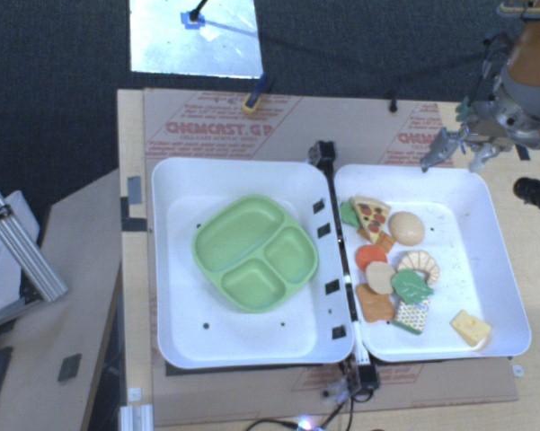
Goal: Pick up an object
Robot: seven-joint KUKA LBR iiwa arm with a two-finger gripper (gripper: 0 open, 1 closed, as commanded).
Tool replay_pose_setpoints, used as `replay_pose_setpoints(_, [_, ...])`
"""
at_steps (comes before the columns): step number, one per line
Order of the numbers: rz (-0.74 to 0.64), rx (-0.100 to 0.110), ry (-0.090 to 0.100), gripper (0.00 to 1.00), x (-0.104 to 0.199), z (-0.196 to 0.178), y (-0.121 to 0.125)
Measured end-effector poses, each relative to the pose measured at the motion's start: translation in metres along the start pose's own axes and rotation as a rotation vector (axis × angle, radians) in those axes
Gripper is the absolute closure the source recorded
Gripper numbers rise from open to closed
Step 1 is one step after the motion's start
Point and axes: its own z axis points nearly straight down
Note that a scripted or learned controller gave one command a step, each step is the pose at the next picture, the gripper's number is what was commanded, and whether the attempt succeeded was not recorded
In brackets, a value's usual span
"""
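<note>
Above the right bin's [499, 232] far rim, the gripper [458, 151] hangs with jaws spread wide, empty; descending among the crowded toy food [391, 259] risks pinching two pieces.

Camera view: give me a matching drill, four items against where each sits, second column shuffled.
Items:
1. green three-compartment plastic plate
2. yellow cheese wedge
3. triangular toy pizza slice
4. two-finger gripper

Places:
A. near right corner of right white bin
B. above right bin's far rim
C. middle of left white bin
D. far left part of right bin

Pairs: 1-C, 2-A, 3-D, 4-B
</note>
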Motion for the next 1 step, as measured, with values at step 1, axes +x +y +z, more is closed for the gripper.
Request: replay_pose_setpoints(1, [-0.002,-0.010,-0.002,0.00,0.0002,-0.0067,0.0017])
